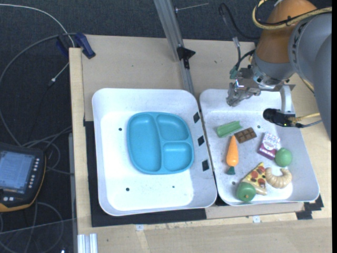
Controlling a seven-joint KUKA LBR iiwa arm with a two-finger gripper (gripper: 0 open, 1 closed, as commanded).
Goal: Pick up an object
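Observation:
The right bin [210, 101] holds several toy foods: a green block [228, 128], a brown chocolate bar [245, 136], an orange carrot [232, 151], a pink-and-white packet [269, 144], a green ball [283, 157], a pizza slice [256, 175], a tan croissant [279, 178] and a green apple [245, 192]. My gripper [234, 100] hangs over the bin's far left corner, above and beyond the green block. Nothing shows between its fingers.
The left bin [105, 141] carries a blue divided plate [159, 142]. A metal pole [169, 20] rises behind the bins. Cables and a handheld screen [18, 175] lie off the bench to the left.

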